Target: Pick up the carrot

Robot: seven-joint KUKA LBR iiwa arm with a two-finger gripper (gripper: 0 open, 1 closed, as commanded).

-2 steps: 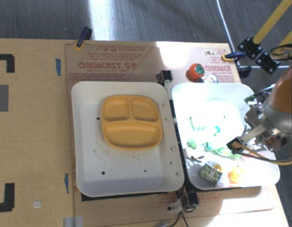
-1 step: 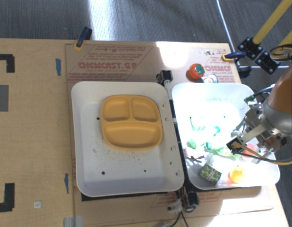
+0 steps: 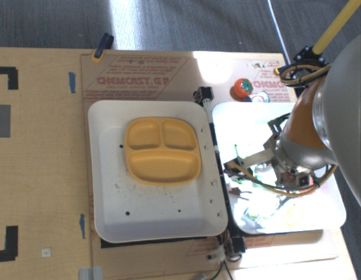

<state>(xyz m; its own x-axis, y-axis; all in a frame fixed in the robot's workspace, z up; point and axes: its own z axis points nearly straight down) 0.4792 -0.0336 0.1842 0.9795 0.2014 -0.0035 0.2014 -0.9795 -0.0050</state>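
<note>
grey arm with orange band (image 3: 320, 118) looms over glaring right white bin (image 3: 335, 212) | gripper (image 3: 268, 171) grip: cannot tell | carrot unidentifiable beneath; risk: blind grab misses, wires snag

The arm (image 3: 338, 98) is rounded grey metal with an orange band (image 3: 300, 124) above the wrist, trailing black and yellow cables (image 3: 294, 72).
</note>
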